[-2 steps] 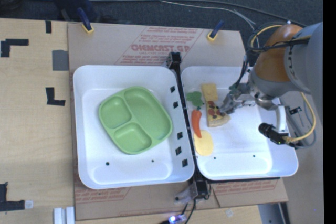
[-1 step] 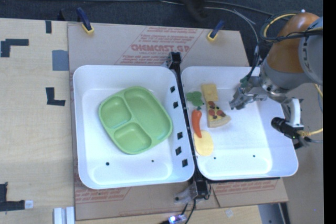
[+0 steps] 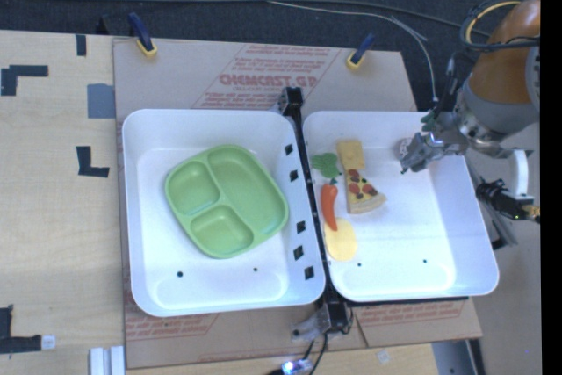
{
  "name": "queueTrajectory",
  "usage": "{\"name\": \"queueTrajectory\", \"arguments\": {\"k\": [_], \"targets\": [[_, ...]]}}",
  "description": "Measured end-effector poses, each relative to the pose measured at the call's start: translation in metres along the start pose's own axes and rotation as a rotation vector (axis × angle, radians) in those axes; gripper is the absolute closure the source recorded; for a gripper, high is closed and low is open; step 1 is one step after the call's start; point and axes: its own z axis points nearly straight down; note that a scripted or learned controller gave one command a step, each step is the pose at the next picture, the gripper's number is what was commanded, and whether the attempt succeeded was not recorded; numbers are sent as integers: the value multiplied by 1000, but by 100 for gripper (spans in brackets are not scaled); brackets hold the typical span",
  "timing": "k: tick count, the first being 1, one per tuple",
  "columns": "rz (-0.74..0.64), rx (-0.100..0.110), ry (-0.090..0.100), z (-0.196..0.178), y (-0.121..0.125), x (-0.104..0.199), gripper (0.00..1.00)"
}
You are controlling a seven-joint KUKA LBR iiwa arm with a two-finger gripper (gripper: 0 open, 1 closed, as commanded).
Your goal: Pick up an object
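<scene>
Fixed overhead slant (both bins [image 3: 140, 189])

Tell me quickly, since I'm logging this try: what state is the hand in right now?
Hand: over the right bin, right of the pizza slice; nothing visible in it, and open or closed cannot be told.

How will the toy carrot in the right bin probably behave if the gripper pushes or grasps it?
The carrot looks long, thin and rounded, so a sideways push would likely roll it. It lies close against the yellow piece and the pizza slice, so a grasp may disturb those. It appears small and plastic, so probably light and somewhat slippery.
</scene>
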Motion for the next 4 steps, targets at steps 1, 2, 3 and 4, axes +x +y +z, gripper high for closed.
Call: {"name": "queueTrajectory", "arguments": {"k": [1, 2, 3, 4], "targets": [[-1, 1, 1, -39, 1, 0, 100], [-5, 5, 3, -35, -5, 55, 100], [-5, 5, 3, -30, 1, 98, 100], [-5, 6, 3, -27, -1, 144, 100]]}}
